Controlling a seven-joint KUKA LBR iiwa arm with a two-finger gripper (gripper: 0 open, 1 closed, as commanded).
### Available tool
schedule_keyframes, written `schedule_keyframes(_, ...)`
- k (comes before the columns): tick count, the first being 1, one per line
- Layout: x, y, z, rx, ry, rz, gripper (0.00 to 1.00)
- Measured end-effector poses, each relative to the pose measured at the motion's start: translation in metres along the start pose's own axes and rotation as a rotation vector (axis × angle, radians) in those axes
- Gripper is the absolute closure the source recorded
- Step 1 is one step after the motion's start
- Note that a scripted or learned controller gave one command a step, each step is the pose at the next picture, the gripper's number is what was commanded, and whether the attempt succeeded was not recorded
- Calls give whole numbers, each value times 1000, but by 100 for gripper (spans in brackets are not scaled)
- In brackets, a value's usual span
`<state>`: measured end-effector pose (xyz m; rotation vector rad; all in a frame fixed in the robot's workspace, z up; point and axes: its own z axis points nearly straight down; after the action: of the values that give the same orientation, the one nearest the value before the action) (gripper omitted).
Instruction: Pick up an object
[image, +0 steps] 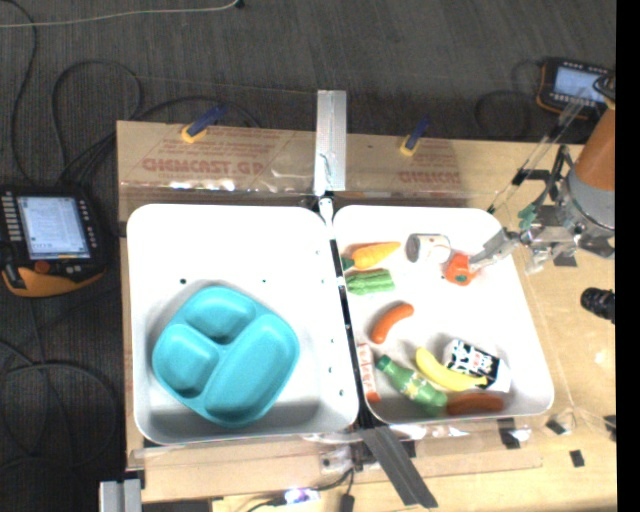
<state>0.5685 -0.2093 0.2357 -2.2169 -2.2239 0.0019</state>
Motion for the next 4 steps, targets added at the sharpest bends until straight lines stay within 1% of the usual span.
schedule_keyframes(1,-12,20,11,-1,-1,12,0)
schedule_keyframes(2,5,32,139,-3,1,36,0)
schedule_keyframes(3,2,93,147,43,10,-104,0)
schedule_keyframes(4,1,91,139,53,5,-106,100)
